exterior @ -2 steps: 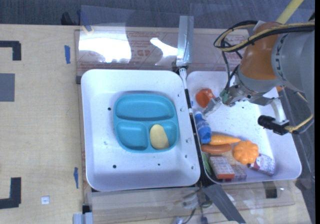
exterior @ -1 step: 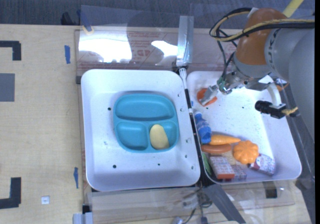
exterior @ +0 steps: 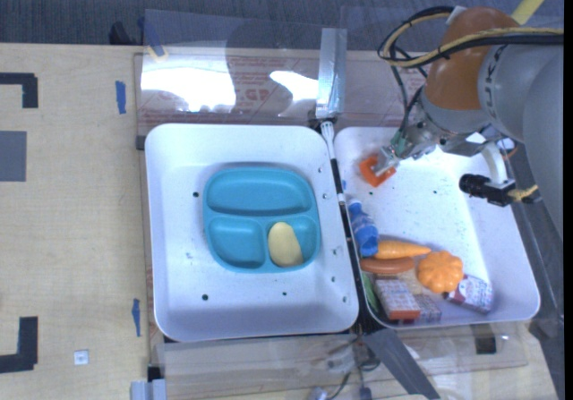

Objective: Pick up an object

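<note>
My gripper [exterior: 395,151] reaches into the far left part of the right bin [exterior: 501,237], below the orange wrist band. Its tip sits right at a small orange object [exterior: 375,171] lying near the bin's back left corner, and seems to touch its upper right edge. Along the bin's left and front sides lie a blue bottle [exterior: 363,228], an orange carrot [exterior: 400,250], a round orange fruit [exterior: 440,271], a red and white packet [exterior: 402,300] and a purple and white wrapped item [exterior: 472,293].
The left bin [exterior: 179,282] holds a blue divided tray [exterior: 260,215] with a yellow oval piece [exterior: 285,243] in its lower right compartment. A black fitting with a yellow cable [exterior: 488,185] hangs off the arm over the right bin. A metal divider [exterior: 329,85] stands behind the bins.
</note>
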